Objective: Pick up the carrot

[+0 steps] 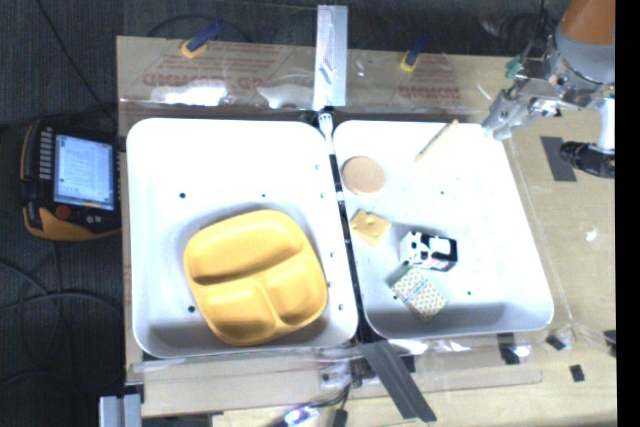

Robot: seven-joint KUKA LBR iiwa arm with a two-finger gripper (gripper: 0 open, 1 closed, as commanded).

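My gripper [498,121] hangs over the far right corner of the right bin [520,215], below the grey wrist and orange band. A thin pale tan stick [436,140] lies slanted on the bin floor just left of the gripper, apart from it. Further left lies a round tan disc [363,174], with a small yellow wedge [369,227] below it. None of these is plainly a carrot. Nothing shows between the fingers.
A black-and-white item [430,250] and a patterned packet [420,292] lie near the right bin's front. The left bin [170,165] holds a yellow divided plate [256,273]. A divider wall [340,215] separates the bins. A handheld screen [75,177] sits off the bench at left.
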